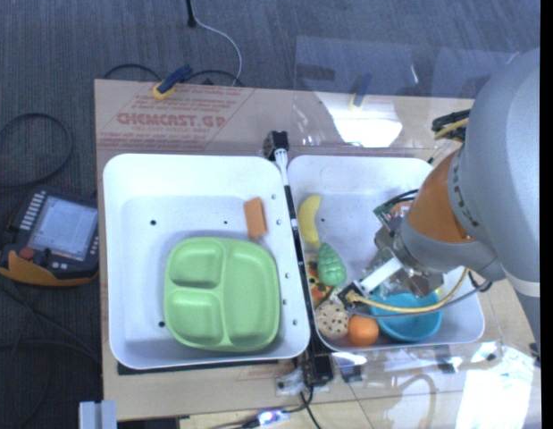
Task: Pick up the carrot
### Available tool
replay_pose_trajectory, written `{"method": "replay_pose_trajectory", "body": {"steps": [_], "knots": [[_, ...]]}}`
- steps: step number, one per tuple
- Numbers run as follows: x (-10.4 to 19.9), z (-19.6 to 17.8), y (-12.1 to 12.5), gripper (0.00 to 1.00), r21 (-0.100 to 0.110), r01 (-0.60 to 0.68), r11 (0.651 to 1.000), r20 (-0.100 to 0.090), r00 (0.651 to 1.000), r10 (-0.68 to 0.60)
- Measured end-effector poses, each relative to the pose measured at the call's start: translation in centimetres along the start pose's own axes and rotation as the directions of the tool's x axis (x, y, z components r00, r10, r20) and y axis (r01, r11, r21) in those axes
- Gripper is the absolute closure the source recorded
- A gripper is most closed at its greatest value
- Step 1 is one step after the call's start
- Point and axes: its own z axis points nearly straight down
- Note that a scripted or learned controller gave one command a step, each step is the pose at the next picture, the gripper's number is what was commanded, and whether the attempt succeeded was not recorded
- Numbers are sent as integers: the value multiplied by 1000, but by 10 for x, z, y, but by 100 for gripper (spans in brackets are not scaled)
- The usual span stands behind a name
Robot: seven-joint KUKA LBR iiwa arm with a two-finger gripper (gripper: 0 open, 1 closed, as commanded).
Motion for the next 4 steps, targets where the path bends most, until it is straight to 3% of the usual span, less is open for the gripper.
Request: {"method": "replay_pose_trajectory", "body": {"steps": [1,2,3,4], "knots": [[-6,6,-4,0,15,-4,1000,17,1000,4],[11,-193,-29,0,21,254,967,19,967,-254],[-11,-55,-10,0,36,148,988,38,988,-149],[-5,15,-12,0,21,50,999,21,999,-51]]}}
